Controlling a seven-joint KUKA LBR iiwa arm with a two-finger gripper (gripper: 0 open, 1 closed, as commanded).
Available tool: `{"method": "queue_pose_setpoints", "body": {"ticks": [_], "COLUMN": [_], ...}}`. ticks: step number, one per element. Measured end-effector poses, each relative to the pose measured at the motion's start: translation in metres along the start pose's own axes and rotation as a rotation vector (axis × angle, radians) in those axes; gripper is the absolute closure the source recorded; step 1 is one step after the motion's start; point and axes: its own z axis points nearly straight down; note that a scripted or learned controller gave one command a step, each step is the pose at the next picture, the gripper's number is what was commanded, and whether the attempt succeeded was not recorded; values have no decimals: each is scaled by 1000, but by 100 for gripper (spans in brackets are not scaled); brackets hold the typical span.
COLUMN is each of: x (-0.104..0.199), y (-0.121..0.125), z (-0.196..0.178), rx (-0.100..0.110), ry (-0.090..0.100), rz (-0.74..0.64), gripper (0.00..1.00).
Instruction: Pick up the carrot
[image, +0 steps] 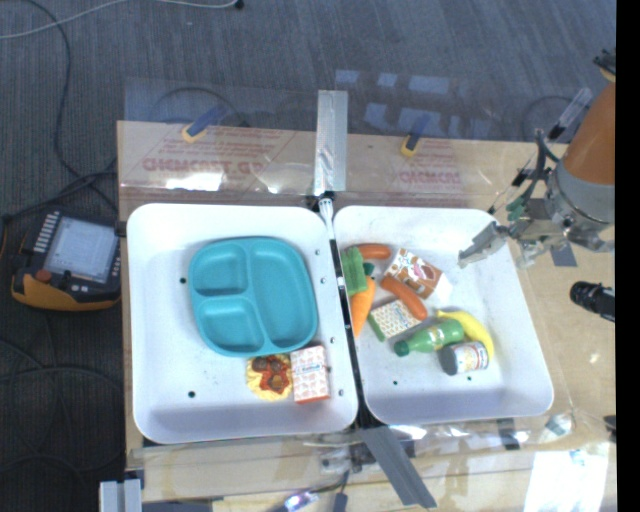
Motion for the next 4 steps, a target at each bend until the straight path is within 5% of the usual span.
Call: {"method": "queue_pose_setpoints", "body": {"ticks": [1,2,3,4], "x": [82,88,86,87], "y": [21,19,-72,-70], "z": [78,123,155,146], "rx": [1,-26,-15,-14], "ry": [0,-9,-1,3], "rz": [-11,-183,-22,-24], "gripper": [0,0,0,100]}}
